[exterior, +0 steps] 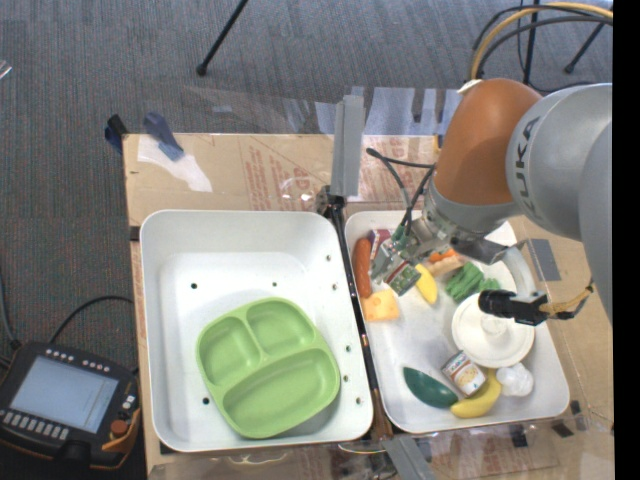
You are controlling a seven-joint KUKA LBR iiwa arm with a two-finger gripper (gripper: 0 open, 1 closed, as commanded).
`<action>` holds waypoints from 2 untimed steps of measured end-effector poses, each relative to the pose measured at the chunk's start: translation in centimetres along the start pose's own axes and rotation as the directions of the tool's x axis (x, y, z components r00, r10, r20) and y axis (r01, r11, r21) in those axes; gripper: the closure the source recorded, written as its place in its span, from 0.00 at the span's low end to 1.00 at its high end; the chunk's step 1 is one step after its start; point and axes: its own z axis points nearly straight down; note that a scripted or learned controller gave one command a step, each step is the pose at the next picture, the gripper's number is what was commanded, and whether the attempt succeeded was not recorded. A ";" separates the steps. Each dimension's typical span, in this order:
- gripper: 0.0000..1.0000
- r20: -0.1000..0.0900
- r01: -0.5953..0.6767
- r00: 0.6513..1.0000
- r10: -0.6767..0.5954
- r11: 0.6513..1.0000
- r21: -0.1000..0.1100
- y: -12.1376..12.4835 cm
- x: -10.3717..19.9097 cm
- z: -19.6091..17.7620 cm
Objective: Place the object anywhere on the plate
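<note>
Hand [397,263] low at far-left of right white bin [556,368], finger state cannot be told | toys crowd that bin: orange wedge [380,306], yellow banana [478,398], small labelled can [463,372], print unreadable | green three-compartment plastic plate [268,366] near-centre of left white bin [175,268], open floor far side | arm lettering "KUKA" partly seen

place: robotics lab | cues: teach pendant [62,405] on carpet, tripod legs [228,23], cardboard-topped bench [250,163]
</note>
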 end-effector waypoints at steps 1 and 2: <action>1.00 0.003 0.214 0.977 -0.214 0.977 -0.005 -1.4 7.6 -1.8; 1.00 0.006 0.397 0.918 -0.397 0.918 -0.008 -4.2 13.3 -9.9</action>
